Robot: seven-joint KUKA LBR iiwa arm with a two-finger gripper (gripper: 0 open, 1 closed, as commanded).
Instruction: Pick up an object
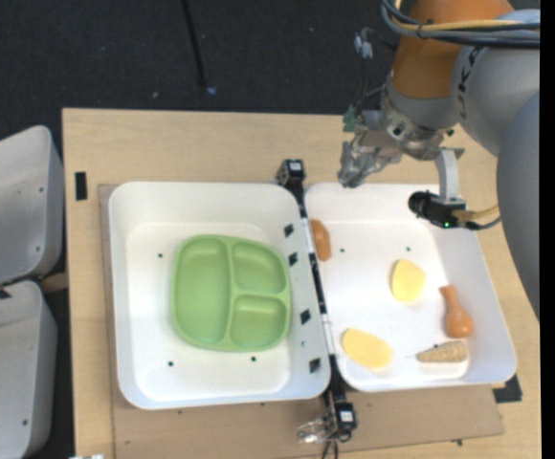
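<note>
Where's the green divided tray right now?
The green divided tray lies flat in the left white bin, about centred, just left of the divider between the bins and well away from the gripper.

Gripper: you've got it hovering over the right bin's far-left corner, nothing in it.
Right bin: two yellow pieces, orange sausage, orange drumstick, tan wedge.
Left bin: green divided tray.
</note>
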